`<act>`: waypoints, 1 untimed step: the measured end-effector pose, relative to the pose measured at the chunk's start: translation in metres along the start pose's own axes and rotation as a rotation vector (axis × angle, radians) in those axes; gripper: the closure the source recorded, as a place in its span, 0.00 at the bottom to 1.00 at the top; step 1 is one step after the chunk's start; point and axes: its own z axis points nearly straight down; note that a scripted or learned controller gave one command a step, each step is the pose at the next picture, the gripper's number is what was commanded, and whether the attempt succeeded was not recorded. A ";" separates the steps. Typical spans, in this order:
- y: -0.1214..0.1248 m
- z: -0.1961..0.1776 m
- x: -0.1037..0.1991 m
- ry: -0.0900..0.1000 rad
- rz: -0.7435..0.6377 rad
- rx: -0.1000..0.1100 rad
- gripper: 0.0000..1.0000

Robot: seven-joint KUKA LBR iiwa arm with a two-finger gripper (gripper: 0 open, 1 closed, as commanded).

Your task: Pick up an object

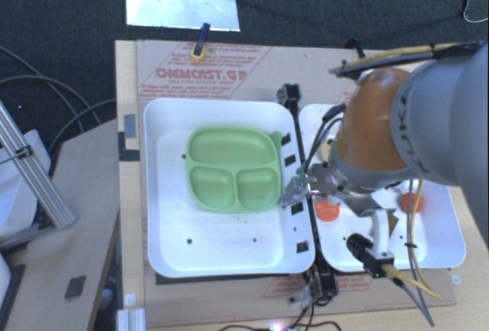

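Right bin (451, 245): orange object (327, 210) just beside gripper (294, 192).

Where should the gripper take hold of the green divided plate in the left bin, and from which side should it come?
Probably best at the rim. The green divided plate lies flat in the left bin, so only its raised edge offers something for two fingers to pinch. Its right edge, nearest the gripper, looks the likeliest spot: come down from above, one finger inside a compartment, one outside.

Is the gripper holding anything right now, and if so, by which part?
Cannot be told. The gripper sits over the divider between the bins, beside the green tray, with an orange object just right of it. Nothing visibly sits in its grasp.
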 end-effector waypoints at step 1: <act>0.001 -0.011 -0.005 -0.002 0.004 -0.003 1.00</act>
